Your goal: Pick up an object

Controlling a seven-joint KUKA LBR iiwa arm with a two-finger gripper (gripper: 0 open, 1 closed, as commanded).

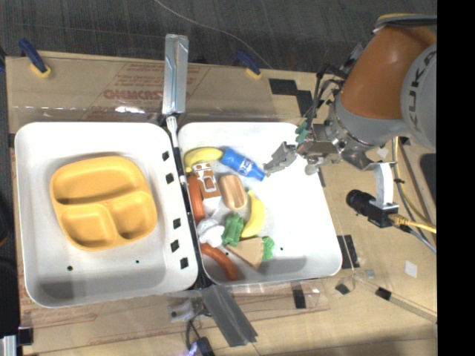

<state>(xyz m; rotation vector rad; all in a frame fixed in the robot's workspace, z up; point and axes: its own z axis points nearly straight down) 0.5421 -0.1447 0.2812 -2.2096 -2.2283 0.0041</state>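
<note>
Bench, viewed from above at a slant. Two shallow white bins side by side.

Left bin (30, 199), left half of frame: holds one yellow divided tray (102, 199), three compartments, lying flat near the bin's centre.

Right bin (312, 228), centre of frame: holds a heap of toy food crowded against its left wall. Contents, top to bottom:
- yellow banana (202, 156), at the upper end of the heap;
- blue bottle (243, 164), lying tilted just right of the banana;
- tan bread-like piece (233, 191), below the bottle;
- red sausage (195, 197), along the left wall;
- second yellow piece (256, 215), curved, right side of the heap;
- green item (233, 229), centre low;
- brown wedge (249, 254) and another reddish piece (220, 262), at the lower end.
The right part of this bin's floor is bare.

Arm (386, 73), grey with orange band, upper right of frame. Gripper (280, 156) reaches leftward over the right bin, its tip near the blue bottle's right end; whether it touches the bottle cannot be told. Jaws: spread cannot be told at this size and angle; nothing is visible between them.

Task status, as judged: approach stage. No object is lifted; every item lies in the heap. Remaining: close on an object, most likely the blue bottle, and raise it clear.
</note>
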